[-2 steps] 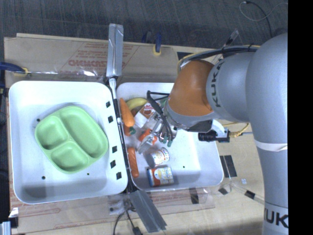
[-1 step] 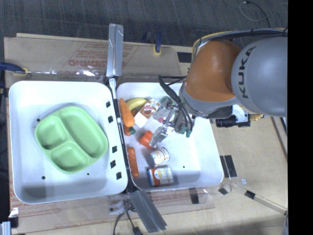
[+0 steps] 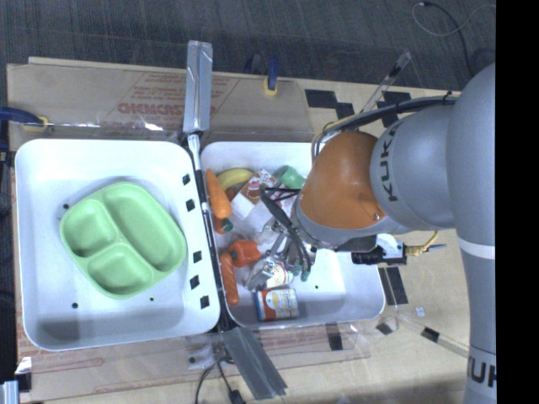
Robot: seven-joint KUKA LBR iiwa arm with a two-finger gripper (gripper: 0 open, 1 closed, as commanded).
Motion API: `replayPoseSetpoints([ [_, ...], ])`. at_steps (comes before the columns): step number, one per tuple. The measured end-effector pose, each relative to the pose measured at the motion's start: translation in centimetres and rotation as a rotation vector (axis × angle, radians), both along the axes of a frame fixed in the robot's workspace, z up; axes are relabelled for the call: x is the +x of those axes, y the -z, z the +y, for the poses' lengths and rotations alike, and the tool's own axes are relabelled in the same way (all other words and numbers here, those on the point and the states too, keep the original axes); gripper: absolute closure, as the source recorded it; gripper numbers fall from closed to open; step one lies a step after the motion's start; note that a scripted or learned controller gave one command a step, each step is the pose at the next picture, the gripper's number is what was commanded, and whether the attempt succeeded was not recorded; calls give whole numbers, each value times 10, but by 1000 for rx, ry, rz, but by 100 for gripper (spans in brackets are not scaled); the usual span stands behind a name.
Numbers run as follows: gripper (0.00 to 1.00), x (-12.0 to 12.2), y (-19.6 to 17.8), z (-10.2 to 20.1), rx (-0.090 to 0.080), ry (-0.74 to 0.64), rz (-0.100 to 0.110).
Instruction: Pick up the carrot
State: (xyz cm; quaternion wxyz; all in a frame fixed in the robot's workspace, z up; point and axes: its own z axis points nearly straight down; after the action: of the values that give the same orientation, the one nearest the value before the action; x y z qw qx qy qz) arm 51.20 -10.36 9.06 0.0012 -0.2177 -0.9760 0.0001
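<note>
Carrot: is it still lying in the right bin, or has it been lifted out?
In the bin. The carrot lies flat along the right bin's left wall, beside the banana. The gripper sits apart from it, over the clutter.

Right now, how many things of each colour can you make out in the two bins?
Green: 2, plate, small item
Orange: 3, carrot, long piece, chunk
Yellow: 1, banana
Red-labelled: 1, can
Total: 7; others sit under the gripper, too cluttered to count.
</note>
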Motion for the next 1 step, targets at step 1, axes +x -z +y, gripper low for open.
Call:
replayPoseSetpoints([
  [1, 0, 0, 0, 0, 0, 0, 0],
])
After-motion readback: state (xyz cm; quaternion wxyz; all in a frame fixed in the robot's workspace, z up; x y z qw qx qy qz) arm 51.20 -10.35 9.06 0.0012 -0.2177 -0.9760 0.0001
